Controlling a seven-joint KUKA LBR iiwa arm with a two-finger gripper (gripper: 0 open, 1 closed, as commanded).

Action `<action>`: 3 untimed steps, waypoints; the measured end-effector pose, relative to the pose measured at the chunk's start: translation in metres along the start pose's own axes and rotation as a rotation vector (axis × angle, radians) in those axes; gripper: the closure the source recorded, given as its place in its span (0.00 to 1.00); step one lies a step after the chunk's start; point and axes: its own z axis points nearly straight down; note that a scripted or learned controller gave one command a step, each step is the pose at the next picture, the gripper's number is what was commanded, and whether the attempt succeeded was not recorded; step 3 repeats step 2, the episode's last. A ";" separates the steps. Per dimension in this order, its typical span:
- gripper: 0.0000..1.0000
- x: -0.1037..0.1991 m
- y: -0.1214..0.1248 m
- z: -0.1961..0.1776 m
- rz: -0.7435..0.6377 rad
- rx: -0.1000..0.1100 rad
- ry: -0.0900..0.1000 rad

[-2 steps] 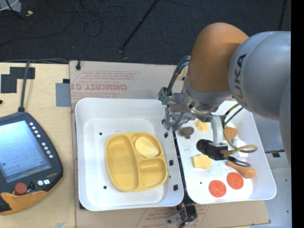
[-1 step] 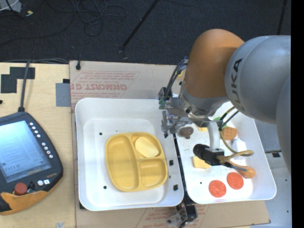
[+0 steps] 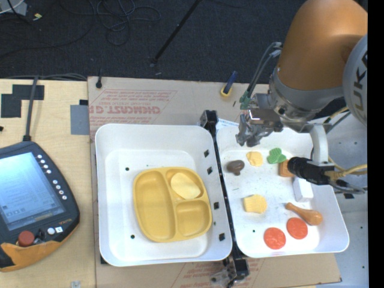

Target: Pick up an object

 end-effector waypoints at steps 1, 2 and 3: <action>1.00 -0.018 0.027 0.105 -0.001 0.018 -0.001; 1.00 -0.092 0.071 0.171 0.002 0.015 -0.002; 1.00 -0.092 0.071 0.171 0.002 0.015 -0.002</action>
